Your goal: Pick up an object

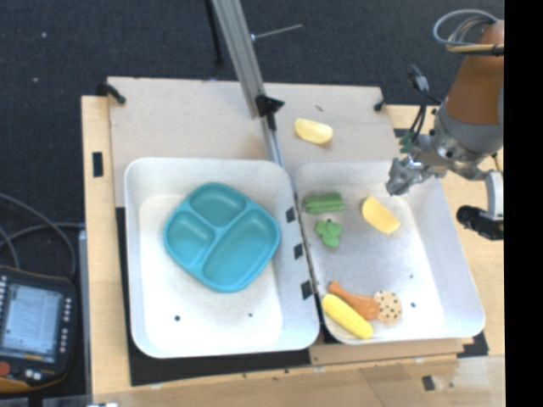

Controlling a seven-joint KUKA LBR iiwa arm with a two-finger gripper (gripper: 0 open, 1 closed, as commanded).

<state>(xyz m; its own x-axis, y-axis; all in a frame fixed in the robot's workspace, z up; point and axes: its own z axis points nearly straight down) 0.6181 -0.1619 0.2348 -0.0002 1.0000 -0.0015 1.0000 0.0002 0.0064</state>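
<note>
While poised above right bin (450, 253), gripper (400, 181) near yellow piece (380, 214); finger state indiscernible; approach stage, descent required next.

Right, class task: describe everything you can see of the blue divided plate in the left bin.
The blue divided plate looks like smooth turquoise plastic, rounded-square, with three shallow compartments: two smaller ones and one larger. It lies flat, face up and turned at an angle, near the middle of the left bin. It rests on the bin floor alone.
</note>
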